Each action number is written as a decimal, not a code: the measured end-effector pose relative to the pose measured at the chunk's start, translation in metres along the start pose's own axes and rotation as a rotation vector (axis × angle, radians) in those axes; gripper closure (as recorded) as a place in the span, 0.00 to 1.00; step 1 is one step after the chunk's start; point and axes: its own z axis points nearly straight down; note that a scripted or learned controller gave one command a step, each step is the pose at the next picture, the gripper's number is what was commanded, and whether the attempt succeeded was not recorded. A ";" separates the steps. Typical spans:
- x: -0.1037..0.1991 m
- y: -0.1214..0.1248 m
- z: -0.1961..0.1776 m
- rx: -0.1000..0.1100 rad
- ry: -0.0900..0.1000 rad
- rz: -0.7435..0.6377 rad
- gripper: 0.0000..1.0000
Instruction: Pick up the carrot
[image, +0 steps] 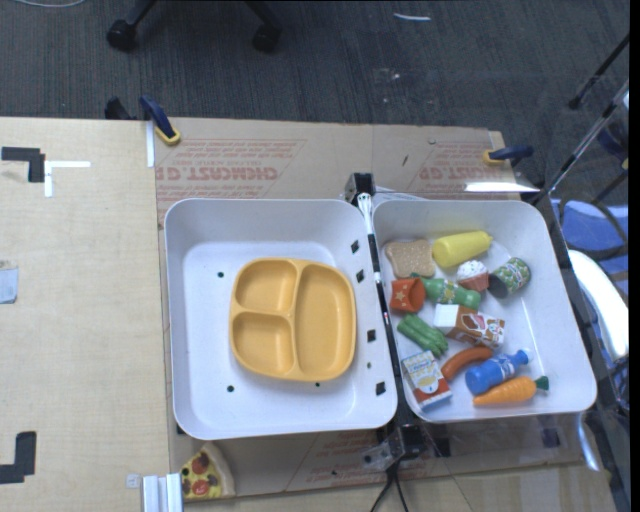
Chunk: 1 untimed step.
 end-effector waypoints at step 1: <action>0.000 0.000 0.000 0.000 0.000 0.000 0.00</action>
